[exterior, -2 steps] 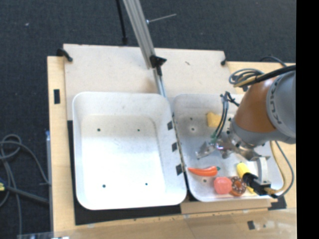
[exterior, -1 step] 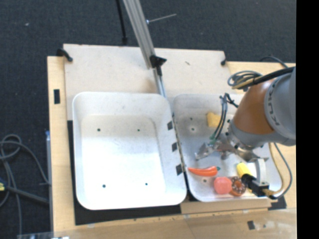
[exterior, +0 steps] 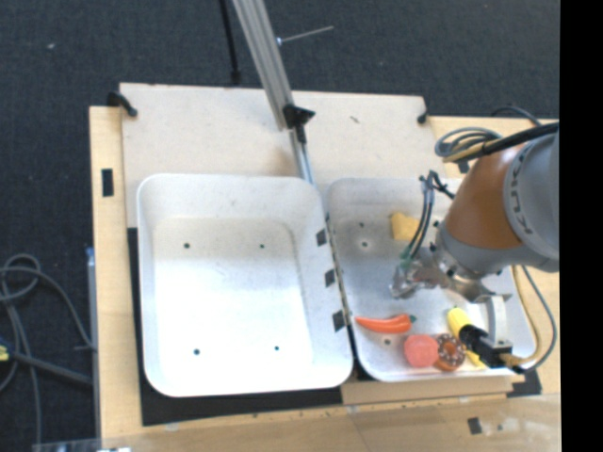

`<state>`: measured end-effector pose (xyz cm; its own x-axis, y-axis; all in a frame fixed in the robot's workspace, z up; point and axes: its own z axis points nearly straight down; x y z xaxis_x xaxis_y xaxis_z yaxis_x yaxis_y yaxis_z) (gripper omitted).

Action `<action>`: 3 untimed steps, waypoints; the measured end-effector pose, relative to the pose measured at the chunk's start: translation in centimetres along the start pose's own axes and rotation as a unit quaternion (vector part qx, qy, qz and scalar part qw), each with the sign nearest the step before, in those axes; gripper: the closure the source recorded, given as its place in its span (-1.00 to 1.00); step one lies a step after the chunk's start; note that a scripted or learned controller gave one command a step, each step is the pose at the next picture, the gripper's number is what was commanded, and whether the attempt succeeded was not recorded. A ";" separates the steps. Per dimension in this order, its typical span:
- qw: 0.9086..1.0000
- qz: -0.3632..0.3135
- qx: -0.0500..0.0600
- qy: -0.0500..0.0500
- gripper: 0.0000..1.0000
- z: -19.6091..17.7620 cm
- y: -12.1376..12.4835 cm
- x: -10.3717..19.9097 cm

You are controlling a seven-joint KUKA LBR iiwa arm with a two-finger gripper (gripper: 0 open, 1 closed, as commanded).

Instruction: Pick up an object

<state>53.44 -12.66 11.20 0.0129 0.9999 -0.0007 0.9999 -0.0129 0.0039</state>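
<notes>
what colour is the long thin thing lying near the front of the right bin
Orange-red, with a green tip: the carrot-like toy, clear in the camera view.

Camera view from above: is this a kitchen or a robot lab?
Most likely a robot lab. A robot arm reaches over two white bins on a wooden bench, and small toy-like things such as an orange carrot lie ready for picking.

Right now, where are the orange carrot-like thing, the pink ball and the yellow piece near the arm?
carrot (exterior: 382, 324), camera view, middle of its orange body.
pink ball (exterior: 420, 350), camera view, centre of its top.
yellow piece (exterior: 404, 225), camera view, its middle.
</notes>
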 end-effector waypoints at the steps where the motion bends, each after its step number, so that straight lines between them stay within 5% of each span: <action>1: 1.000 -0.008 -0.001 0.000 1.00 -4.6 0.8 0.2; 3: 1.000 -0.009 -0.001 -0.001 1.00 -14.4 0.6 -0.1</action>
<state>53.98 -12.75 25.57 -0.0049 1.0000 -0.0020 1.0000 0.0049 0.0068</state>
